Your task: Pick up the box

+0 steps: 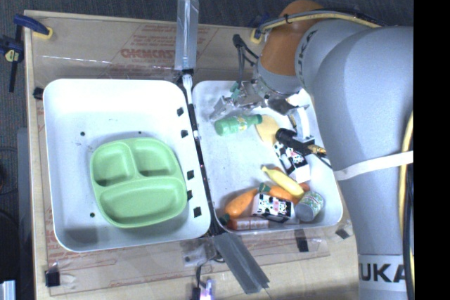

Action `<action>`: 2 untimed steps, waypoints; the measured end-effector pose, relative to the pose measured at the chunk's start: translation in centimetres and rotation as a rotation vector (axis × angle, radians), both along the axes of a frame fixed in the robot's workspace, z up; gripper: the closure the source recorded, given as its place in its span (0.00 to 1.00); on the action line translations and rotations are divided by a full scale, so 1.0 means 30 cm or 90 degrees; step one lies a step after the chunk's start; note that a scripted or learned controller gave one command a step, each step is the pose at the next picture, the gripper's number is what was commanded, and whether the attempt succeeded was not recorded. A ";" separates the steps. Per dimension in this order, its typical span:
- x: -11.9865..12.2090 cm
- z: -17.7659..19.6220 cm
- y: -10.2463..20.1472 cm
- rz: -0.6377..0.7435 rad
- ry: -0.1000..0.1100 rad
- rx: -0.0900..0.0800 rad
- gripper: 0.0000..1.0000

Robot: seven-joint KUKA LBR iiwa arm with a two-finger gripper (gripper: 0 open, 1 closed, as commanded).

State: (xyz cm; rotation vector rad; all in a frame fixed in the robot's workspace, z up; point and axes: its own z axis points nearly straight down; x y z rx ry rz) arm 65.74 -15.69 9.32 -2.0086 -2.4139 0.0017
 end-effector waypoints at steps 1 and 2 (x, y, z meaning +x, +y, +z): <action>-0.143 0.001 -0.177 0.441 -0.001 0.000 0.00; -0.169 -0.004 0.066 0.424 0.000 0.001 0.00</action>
